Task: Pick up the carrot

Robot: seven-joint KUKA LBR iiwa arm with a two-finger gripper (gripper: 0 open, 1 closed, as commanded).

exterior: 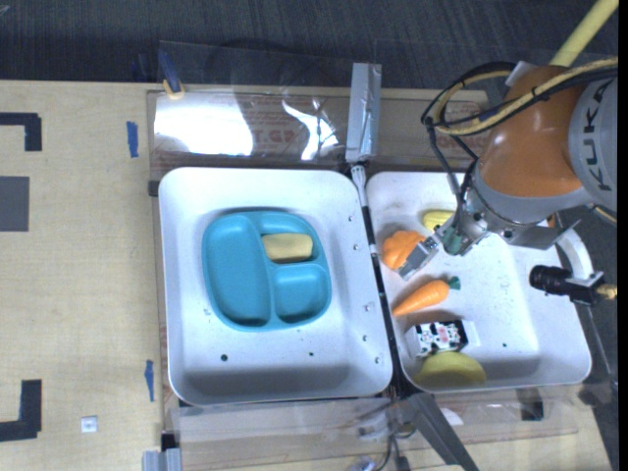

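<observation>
The carrot [424, 295] lies flat in the right bin [549, 356], tip pointing left, untouched. The gripper [424, 253] hangs just above it, beside an orange round piece [397, 246]; whether its fingers are apart, I cannot tell. This looks like the approach step: next it must shift toward the carrot and descend.

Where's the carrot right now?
The carrot lies in the right bin, near its left wall, just below the end effector and an orange round item, above a black-and-white card.
</observation>
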